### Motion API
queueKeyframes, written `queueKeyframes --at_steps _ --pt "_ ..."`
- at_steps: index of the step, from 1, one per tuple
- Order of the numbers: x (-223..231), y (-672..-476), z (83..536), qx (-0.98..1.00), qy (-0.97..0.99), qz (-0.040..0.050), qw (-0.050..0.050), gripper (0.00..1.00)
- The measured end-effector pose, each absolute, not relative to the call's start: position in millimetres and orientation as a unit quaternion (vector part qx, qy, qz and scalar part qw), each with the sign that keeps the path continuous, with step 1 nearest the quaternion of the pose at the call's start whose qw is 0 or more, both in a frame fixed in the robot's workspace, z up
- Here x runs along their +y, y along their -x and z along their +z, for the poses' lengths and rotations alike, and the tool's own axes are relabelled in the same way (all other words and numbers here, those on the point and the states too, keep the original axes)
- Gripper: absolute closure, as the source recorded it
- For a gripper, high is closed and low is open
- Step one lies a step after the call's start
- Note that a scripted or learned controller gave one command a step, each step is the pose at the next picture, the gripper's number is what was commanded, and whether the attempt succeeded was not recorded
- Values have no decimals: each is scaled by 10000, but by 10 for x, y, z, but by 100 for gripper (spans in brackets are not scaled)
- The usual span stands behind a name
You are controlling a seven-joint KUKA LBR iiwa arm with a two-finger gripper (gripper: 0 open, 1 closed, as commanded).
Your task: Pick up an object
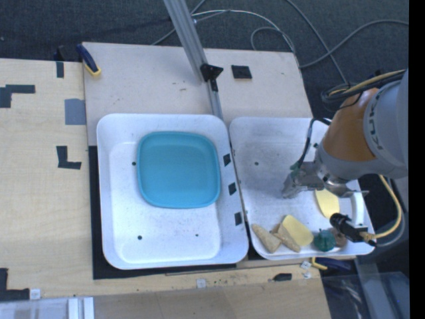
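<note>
Yellow block (296, 230): lay flat, right bin's near edge.
Tan piece (266, 238): beside it.
Green object (324, 242): near corner.

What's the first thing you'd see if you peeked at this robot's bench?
The big blue plate jumps out first, lying flat in the middle of the left white bin. Next comes the grey arm with its orange band, reaching from the right so its end effector is low over the right bin. Near that bin's front edge sits a little pile of toy food: a yellow wedge, tan sticks and something green.
</note>
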State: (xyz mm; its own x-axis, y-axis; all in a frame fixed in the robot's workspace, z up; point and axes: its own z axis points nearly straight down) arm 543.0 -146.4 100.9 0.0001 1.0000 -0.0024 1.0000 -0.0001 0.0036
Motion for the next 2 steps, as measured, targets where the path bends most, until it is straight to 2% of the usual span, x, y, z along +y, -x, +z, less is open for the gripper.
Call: queueKeyframes --at_steps 1,2 --pt "-1483 -5391 1618 7073 -7070 13 19 100" --pt "-1534 -5461 2203 7073 -7070 13 20 100"
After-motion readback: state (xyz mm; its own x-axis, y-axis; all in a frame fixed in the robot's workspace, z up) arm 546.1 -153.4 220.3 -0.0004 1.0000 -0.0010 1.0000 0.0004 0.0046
